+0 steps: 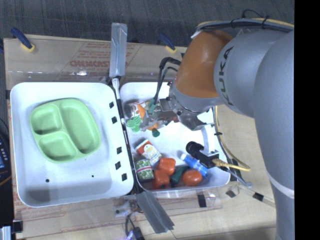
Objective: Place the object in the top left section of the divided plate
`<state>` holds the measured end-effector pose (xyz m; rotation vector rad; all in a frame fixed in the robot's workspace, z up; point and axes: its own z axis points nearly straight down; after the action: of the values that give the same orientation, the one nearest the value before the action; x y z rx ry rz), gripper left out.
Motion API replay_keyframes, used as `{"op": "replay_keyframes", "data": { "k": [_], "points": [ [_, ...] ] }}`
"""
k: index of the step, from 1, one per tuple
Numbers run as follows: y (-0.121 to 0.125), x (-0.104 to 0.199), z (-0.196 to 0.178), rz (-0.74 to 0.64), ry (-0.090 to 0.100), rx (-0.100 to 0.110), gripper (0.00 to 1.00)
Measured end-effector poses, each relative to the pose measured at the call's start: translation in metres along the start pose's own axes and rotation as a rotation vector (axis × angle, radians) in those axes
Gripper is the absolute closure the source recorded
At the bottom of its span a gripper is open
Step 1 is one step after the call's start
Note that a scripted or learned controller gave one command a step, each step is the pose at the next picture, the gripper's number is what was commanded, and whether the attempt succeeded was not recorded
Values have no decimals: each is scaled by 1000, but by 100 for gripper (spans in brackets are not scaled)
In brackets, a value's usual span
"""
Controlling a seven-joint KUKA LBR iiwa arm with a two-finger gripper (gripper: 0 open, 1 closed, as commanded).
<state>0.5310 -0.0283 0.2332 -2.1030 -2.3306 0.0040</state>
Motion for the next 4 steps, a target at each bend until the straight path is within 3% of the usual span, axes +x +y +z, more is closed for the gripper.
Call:
{"op": "replay_keyframes", "data": {
  "k": [1,2,3,4],
  "points": [
    [57,-8,-184,-108,-1,-3,100],
    [-22,42,-139,-453,0,2,100],
    [-22,42,-139,-454,0,2,0],
    [-52,15,-210,-727,-4,-6,0]
  ]
}}
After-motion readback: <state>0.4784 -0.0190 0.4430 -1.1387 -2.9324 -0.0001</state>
